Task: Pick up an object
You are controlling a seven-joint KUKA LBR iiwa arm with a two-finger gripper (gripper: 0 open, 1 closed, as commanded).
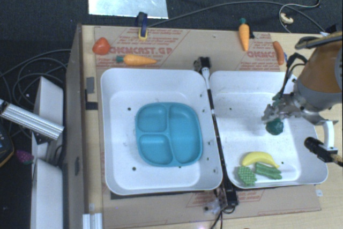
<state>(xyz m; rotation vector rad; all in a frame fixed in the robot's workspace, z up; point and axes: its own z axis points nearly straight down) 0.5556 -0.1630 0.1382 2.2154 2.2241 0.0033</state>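
My gripper (276, 117) reaches in from the right and sits low over the right bin (236, 88), in its right half. Directly at its tip is a small dark green round object (275, 127), touching or nearly touching it. A yellow banana (259, 159) lies near the front of the same bin, with a green pod-like piece (268, 171) and a light green bumpy piece (246, 175) beside it. The left bin (115, 115) holds a blue divided plate (169, 133).
On the cardboard behind the bins lie an orange carrot (134, 60), a second carrot (244, 35), a third orange piece (278, 52) and a red tomato-like object (101, 45). A black rail (211, 110) separates the bins. Cables run across the dark floor.
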